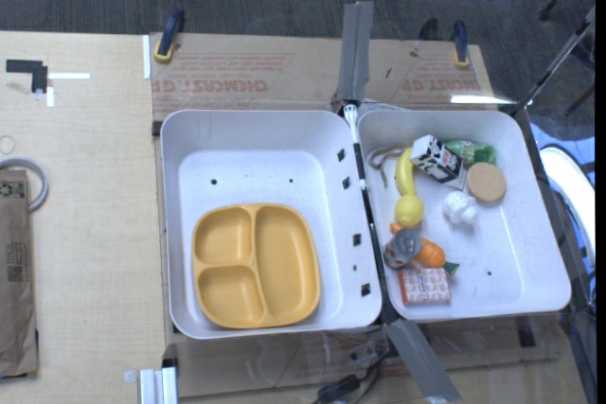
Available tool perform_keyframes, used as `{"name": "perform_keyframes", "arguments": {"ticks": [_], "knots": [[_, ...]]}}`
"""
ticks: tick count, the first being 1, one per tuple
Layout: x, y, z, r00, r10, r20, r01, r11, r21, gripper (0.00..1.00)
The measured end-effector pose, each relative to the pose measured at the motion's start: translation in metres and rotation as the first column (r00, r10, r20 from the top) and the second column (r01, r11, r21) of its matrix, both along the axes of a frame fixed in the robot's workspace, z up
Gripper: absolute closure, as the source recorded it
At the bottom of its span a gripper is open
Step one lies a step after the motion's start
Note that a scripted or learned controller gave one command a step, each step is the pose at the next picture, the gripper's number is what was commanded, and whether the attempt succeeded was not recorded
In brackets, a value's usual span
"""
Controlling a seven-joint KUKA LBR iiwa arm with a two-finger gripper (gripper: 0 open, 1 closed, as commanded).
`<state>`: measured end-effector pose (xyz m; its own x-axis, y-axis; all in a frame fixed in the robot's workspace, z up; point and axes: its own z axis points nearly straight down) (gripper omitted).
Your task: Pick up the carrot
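At the near edge of the right bin, a small red-and-white packet lies flat against the front wall. Just behind it sits the carrot, orange with a green tip pointing right, touching a round grey object on its left. A yellow lemon rests beyond the grey object, with a banana standing lengthwise behind it toward the far wall. To the right, a crumpled white lump lies near a round tan disc. Farther back are a black-and-white cow-patterned carton and a green item, touching each other near the far wall.

In the left bin, a yellow plate with 3 compartments sits toward the near side. The 2 bins stand side by side on a sheet of cardboard, held by 2 clamps at the far edge. The gripper's state cannot be told.
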<state>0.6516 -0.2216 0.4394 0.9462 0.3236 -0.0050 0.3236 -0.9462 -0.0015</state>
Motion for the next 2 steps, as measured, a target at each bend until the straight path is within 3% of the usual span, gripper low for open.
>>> {"name": "perform_keyframes", "arguments": {"ticks": [1, 2], "knots": [[-0.0009, -0.0008, 0.0006, 0.992, -0.125, 0.001, 0.125, 0.992, 0.0, 1.0], [-0.0005, -0.0009, 0.0006, 0.992, -0.126, 0.001, 0.126, 0.992, 0.0, 1.0]]}}
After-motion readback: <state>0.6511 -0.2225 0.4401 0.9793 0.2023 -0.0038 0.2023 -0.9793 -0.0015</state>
